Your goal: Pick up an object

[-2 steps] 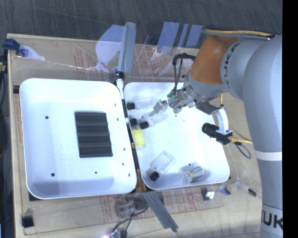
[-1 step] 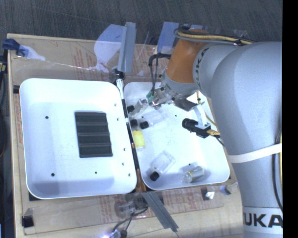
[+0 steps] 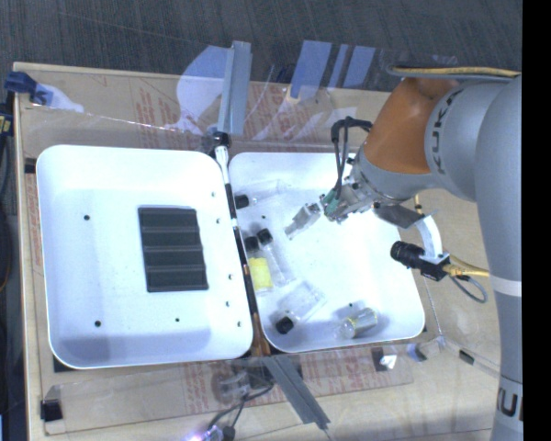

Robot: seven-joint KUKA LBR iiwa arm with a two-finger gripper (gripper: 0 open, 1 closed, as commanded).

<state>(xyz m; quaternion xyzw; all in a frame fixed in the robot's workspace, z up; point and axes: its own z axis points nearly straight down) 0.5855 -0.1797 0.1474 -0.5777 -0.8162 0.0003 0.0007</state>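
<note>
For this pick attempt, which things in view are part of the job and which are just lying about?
Job: tool; right bin with its pickable items: clear bottle, metal can, black cap.

Lying about: left bin; black ridged block; clear plastic sheets behind the bins.

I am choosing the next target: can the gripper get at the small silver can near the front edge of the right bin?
Probably yes. The silver can lies alone with bare bin floor around it, and the gripper hovers over the same right bin.
</note>
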